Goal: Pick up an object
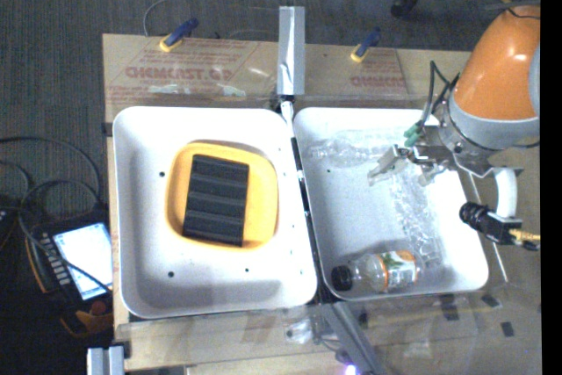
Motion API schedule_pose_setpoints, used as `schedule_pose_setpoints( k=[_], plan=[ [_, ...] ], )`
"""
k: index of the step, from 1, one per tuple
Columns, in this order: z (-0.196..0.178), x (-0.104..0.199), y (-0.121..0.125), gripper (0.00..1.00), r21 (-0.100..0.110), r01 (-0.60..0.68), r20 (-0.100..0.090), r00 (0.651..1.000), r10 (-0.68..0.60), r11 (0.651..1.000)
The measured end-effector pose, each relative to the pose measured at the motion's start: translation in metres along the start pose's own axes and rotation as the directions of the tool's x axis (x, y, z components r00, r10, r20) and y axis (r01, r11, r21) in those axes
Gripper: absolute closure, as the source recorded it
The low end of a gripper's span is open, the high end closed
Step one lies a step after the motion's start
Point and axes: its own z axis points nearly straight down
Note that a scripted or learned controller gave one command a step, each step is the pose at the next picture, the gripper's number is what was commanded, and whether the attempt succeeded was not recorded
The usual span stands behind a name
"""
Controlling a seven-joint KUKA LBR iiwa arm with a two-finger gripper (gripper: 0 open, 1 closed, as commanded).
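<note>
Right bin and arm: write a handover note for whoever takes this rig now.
Tool: over the upper part of the right bin, nothing seen between its fingers; open or shut unclear.
Things: plastic bottle lying on its side at the right bin's near edge; clear plastic wrap across that bin; yellow tray with black insert in the left bin.
Done: nothing lifted.
Left: pick one object, likely the bottle.

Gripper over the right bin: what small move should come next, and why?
Probably shift the gripper toward the near edge of the right bin and lower it over the plastic bottle. The gripper sits in the bin's far part with nothing seen between its fingers, while the bottle lies on its side by the near wall, the closest solid item to grasp.
</note>
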Motion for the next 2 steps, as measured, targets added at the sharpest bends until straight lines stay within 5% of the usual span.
schedule_pose_setpoints(
  k=[1,2],
  plan=[
    [-0.037,-0.009,-0.032,0.0,-0.002,-0.12,0.001,0.993,0.12,0.993],
    [0.0,-0.045,-0.008,0.0,0.0,-0.077,0.003,0.997,0.077,0.997]
  ],
)
